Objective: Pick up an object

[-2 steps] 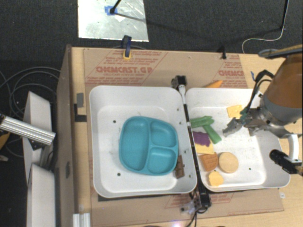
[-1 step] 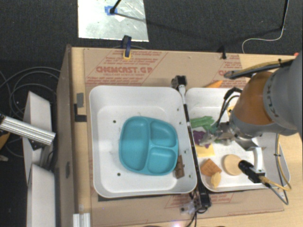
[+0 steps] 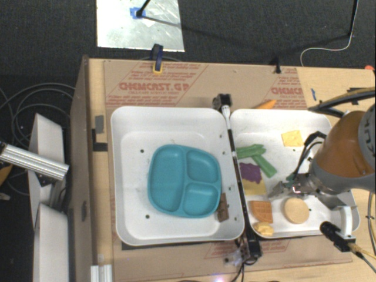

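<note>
The right bin (image 3: 276, 115) holds several toy foods: green pieces (image 3: 257, 157), a purple piece (image 3: 251, 171), a yellow square (image 3: 292, 138), a pale yellow slice (image 3: 254, 188), an orange cracker (image 3: 261, 210) and a round beige cookie (image 3: 296, 211). My gripper (image 3: 284, 187) hangs low over this bin, just above the cookie and to the right of the pale slice. The grey wrist and orange band hide the bin's right side. Nothing shows as held.
The left bin (image 3: 135, 157) carries a blue divided plate (image 3: 184, 181), with a brown piece (image 3: 223, 207) against its right wall. An orange carrot-like piece (image 3: 265, 104) lies on the cardboard behind the right bin. A small yellow bit (image 3: 264, 230) sits near the right bin's front corner.
</note>
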`<state>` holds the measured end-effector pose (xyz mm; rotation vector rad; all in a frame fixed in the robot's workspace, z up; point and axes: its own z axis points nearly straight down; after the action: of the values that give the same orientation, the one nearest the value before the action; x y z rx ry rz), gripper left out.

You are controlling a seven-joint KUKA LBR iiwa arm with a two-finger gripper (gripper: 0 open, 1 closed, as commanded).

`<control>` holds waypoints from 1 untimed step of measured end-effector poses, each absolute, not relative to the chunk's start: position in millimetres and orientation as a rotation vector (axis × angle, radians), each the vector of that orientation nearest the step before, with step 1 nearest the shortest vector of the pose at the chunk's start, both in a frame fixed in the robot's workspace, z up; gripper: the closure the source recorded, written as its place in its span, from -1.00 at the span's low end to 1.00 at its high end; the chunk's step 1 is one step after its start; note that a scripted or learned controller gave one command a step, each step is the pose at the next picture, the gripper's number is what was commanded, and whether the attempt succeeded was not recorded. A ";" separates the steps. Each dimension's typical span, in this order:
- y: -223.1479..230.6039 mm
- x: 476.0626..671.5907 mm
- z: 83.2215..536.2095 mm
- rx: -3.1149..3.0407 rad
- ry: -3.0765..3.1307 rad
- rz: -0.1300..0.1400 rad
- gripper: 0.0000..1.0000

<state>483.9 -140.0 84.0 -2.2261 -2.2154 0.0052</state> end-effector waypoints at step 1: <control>-119.3 558.5 85.4 -2.217 -2.235 -0.008 -1.00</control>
<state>558.5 -119.3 85.4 -2.2168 -2.2355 -0.0083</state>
